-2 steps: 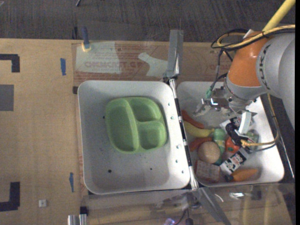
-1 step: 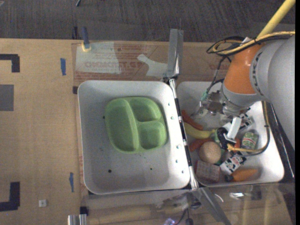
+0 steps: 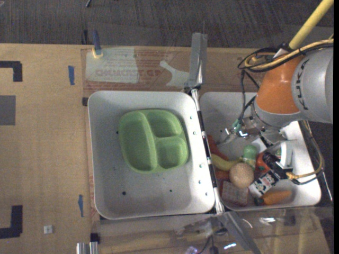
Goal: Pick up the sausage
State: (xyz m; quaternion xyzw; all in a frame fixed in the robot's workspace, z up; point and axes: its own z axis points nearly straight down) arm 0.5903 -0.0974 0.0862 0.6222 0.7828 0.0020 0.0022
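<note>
**Orange-brown long sausage (image 3: pixel 278 196) at the near corner, arm over the same bin**

Nearest to the camera, in the front right corner of the right shallow white bin (image 3: pixel 312 194), lies a long orange-brown piece. It looks most like the sausage, but it is small in the view and I cannot be fully sure. It lies flat, almost parallel to the front wall and close to it. Just to its left is a small black-and-white packet (image 3: pixel 264 183), touching it or nearly so. Further left there is a flat pinkish-brown piece (image 3: pixel 235 193), and a round beige ball (image 3: pixel 241 174) sits partly on it. Behind the ball are a yellow banana-shaped toy (image 3: pixel 222 163), a small green item (image 3: pixel 249 153) and a red piece (image 3: pixel 213 143) near the left wall of the bin.

The two-finger gripper (image 3: pixel 235 132) is over the middle of this bin, behind the ball and well apart from the sausage. Nothing is seen held in it. Whether it is open or closed I cannot tell, because the metal parts are blurred. The grey arm with the orange band (image 3: pixel 280 91) covers the far right part of the bin.

The left shallow white bin (image 3: pixel 106 194) holds a green divided plastic plate (image 3: pixel 153 141), which lies flat near its middle.
</note>
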